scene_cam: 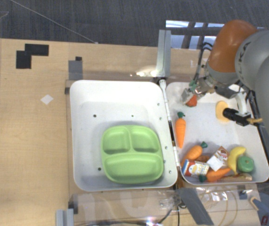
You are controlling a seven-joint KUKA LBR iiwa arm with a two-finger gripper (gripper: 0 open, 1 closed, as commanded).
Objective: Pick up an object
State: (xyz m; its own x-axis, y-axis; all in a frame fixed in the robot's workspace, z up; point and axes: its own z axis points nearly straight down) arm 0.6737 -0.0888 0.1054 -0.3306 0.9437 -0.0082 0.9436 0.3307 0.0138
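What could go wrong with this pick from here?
1. The gripper sits over a small orange item in the right bin's far corner, near the divider wall; a collision or a push into the corner seems possible.
2. The item looks small and tilted, so the grasp may slip.
3. The cluttered toy food pile could confuse a retry.

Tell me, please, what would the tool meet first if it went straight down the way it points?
Probably the small orange-red toy piece directly beneath the tool, near the right white bin's far edge; depth is unclear from above.
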